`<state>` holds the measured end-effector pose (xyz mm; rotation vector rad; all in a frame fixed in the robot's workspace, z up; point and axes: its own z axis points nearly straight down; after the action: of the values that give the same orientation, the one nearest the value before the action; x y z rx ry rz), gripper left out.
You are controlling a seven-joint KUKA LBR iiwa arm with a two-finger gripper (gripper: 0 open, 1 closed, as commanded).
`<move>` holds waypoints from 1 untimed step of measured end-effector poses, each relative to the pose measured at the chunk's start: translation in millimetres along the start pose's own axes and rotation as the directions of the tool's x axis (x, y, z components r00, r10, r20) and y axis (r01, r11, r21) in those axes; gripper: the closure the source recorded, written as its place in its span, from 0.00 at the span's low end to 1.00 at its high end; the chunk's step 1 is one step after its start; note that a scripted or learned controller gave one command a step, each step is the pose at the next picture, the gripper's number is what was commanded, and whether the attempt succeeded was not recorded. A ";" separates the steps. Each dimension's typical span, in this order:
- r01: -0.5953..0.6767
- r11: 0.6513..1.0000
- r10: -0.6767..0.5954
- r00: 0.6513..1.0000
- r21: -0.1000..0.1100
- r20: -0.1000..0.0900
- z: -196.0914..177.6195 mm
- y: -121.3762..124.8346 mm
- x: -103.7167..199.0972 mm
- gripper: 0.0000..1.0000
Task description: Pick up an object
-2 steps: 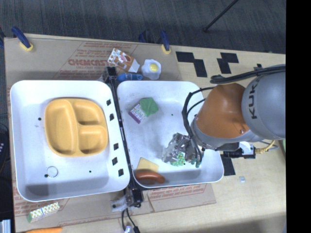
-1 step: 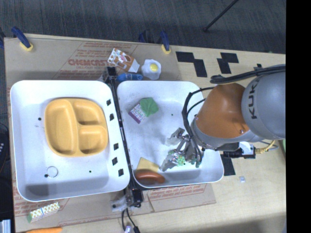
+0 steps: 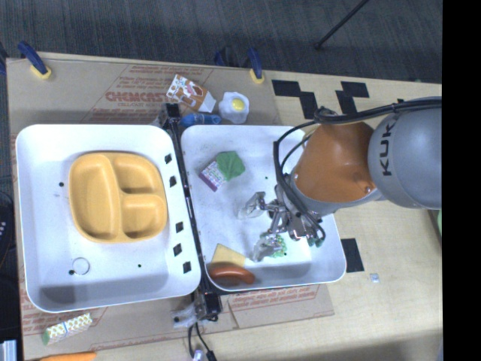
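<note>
Two shallow white bins sat side by side on the desk (image 3: 391,307). The left bin (image 3: 37,201) held one yellow divided tray (image 3: 118,195), three compartments, lying flat near the bin's middle, plus one small clear ring-like thing (image 3: 80,265) near the front left corner; too small to identify. The right bin (image 3: 225,138) held three loose objects: one green-and-purple packet (image 3: 222,168) toward the back left, one yellow wedge (image 3: 228,255) at the front edge, one reddish-brown oval item (image 3: 231,274) touching the wedge just in front of it. Any of these could be the pick target; all lay in the right bin, none lifted. The arm (image 3: 406,160) reached in from the right, orange band above the wrist, with the end effector (image 3: 263,224) low over the right bin's middle-front area, between the packet and the wedge. Two silvery fingers (image 3: 255,204) were apart, so it looked spread, nothing visibly between them. Some green bits showed by the lower finger, unclear whether part of the tool or an object. Outside the bins, behind them on the desk: one small printed carton (image 3: 184,91), one blue item (image 3: 200,119), one white-and-yellow round thing (image 3: 235,106). Front left corner of the desk: one small patterned wrapper (image 3: 66,327). Cardboard sheet (image 3: 135,89) under the bins.
</note>
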<state>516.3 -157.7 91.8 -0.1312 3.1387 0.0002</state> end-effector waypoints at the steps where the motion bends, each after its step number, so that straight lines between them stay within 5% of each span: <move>1: 0.329 0.944 -0.329 0.944 -0.002 -0.003 0.4 2.5 29.4 0.00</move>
<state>486.8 -157.7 91.4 -0.6542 3.0762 0.0022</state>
